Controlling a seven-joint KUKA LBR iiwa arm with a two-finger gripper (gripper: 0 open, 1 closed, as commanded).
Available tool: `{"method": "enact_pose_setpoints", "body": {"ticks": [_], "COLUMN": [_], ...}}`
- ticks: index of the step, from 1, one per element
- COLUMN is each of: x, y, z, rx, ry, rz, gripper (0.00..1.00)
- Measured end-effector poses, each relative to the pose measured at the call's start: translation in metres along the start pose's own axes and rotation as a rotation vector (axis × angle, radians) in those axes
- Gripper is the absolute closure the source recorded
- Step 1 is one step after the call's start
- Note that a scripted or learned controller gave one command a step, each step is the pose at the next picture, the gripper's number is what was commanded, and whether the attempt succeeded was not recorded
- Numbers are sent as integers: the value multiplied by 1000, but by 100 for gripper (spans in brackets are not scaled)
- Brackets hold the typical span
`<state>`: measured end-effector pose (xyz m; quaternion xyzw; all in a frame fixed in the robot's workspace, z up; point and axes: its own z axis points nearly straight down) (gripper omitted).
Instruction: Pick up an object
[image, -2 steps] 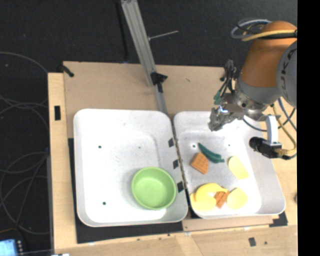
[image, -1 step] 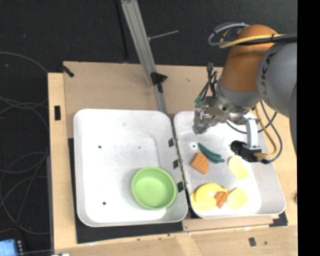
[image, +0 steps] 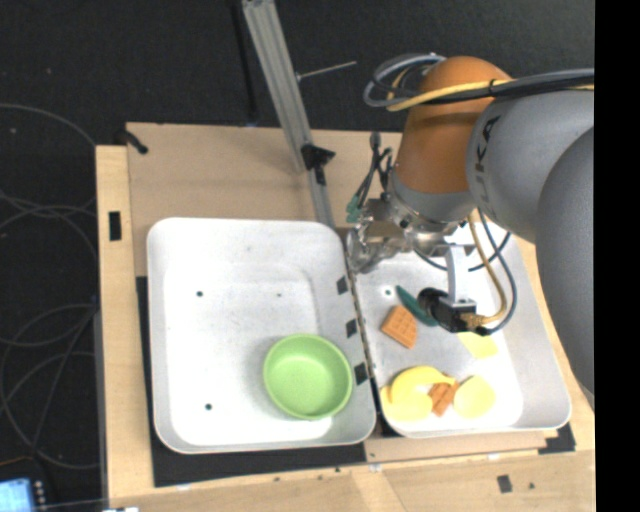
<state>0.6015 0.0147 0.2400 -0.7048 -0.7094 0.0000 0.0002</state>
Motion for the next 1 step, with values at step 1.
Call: {"method": "enact_pose_setpoints", "body": {"ticks": [1], "x": [53], "y": [7], "z": [9], "rx": [-1], "ry": [0], "rz": [-1], "gripper": [100]}}
